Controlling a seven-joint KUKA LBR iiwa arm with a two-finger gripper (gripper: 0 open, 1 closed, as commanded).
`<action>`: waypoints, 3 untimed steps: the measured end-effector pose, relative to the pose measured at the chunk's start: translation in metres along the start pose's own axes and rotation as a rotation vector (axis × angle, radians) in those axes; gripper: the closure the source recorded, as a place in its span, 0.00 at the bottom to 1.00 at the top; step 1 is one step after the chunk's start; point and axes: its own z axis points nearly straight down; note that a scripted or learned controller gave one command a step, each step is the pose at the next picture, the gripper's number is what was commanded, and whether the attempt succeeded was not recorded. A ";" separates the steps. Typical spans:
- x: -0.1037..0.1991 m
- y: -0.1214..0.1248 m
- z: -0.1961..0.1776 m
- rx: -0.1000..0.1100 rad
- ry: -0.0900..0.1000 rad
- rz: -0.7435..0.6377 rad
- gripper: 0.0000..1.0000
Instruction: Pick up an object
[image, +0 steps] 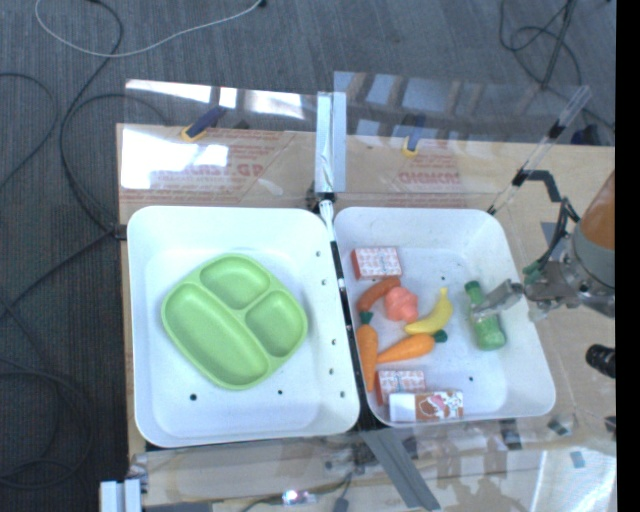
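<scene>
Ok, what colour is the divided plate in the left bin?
Light green, seen clearly in the camera view: the divided plate.

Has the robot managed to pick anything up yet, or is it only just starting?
Nothing looks lifted yet. The hand sits right by the green bottle, which lies on the right bin's floor. The banana and carrots lie untouched. Gripping and lifting remain.

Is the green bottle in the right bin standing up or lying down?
Lying down. The green bottle rests on its side on the right bin's floor, cap toward the far wall, just beside the gripper.
</scene>
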 end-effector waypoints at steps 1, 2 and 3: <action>0.000 0.043 0.099 -0.021 0.007 0.155 0.00; -0.001 0.041 0.094 -0.017 0.002 0.155 1.00; 0.040 0.069 -0.008 -0.001 -0.003 0.038 1.00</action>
